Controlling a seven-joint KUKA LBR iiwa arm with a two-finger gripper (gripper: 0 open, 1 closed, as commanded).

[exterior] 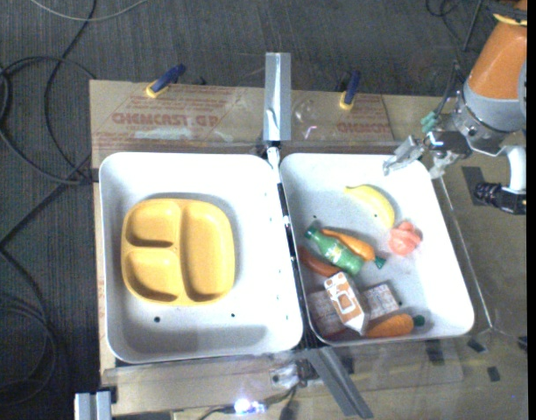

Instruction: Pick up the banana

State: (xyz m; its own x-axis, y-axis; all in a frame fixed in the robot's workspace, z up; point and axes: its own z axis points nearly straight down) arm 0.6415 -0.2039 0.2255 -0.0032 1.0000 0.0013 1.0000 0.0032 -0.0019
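Note:
The yellow banana (375,203) lies in the right bin (452,261), near its far side, curved with a dark tip at its left end. My gripper (411,153) hangs over the bin's far right corner, up and to the right of the banana and apart from it. Its two thin fingers point left and stand spread, with nothing between them. The orange band of the arm (506,55) rises at the top right.
Close to the banana lie a pink-red toy (407,237), a green bottle (335,248), a carrot (354,244), small cartons (345,301) and an orange piece (391,325). The left bin (115,322) holds a yellow divided tray (180,249). A metal post (277,103) stands between the bins.

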